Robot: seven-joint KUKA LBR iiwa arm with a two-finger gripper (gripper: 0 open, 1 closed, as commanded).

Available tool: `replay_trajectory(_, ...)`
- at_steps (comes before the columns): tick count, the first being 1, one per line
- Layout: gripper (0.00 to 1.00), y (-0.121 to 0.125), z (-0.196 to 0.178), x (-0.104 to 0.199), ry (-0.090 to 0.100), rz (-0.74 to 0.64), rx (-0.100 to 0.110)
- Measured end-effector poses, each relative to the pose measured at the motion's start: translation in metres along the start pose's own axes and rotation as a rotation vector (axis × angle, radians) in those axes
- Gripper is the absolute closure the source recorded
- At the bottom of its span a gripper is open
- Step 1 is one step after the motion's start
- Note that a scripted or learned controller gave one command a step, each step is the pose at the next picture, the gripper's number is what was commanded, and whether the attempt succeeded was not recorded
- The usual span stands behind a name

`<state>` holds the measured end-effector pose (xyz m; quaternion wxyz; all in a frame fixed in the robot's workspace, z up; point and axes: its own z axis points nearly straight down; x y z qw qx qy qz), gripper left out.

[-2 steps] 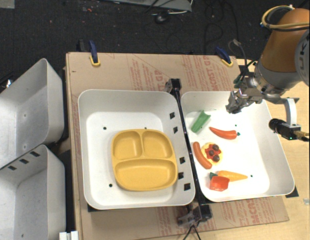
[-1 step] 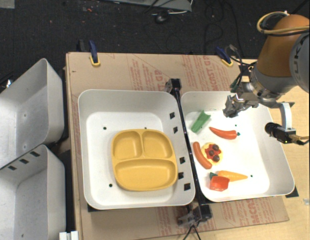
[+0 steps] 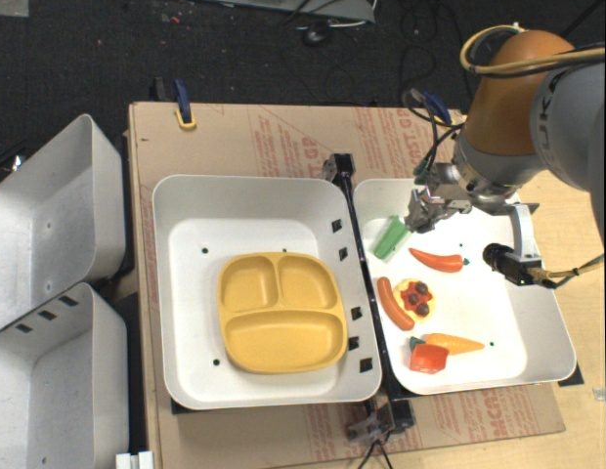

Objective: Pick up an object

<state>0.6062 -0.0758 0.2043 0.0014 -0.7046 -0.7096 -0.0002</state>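
Claw [image 3: 421, 213] positioned over upper left part of right bin [image 3: 547, 345], hanging from grey arm [image 3: 538, 115] entering from upper right of frame. Finger spread not discernible at this angle; nothing visibly held between them. Tip located just beside upper end of green piece [image 3: 390, 237], contact not confirmable.

Right bin contents, noted top to bottom: green piece lying tilted near bin's left wall; red chili pepper [image 3: 437, 259] just right of it, lying roughly level; red sausage [image 3: 390, 304] along left wall, angled; yellow item with dark red spots [image 3: 414, 300] touching or just beside sausage; orange carrot [image 3: 450, 342] lower down, pointing right; red block [image 3: 428, 359] directly beneath carrot's thick end, touching it. Black fitting [image 3: 505, 263] with cable seen at right of bin, beside white bracket.

Left bin [image 3: 186, 262] at centre of frame, holding yellow divided tray [image 3: 281, 313] with three compartments, lying flat. Both bins resting on brown board [image 3: 274, 135]. Two further white bins [image 3: 54, 291] stacked at left edge of frame.
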Motion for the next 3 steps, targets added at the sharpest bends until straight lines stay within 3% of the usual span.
replay_trajectory(3,1.0,-0.04,-0.021,0.157,0.0,-0.002,0.0)
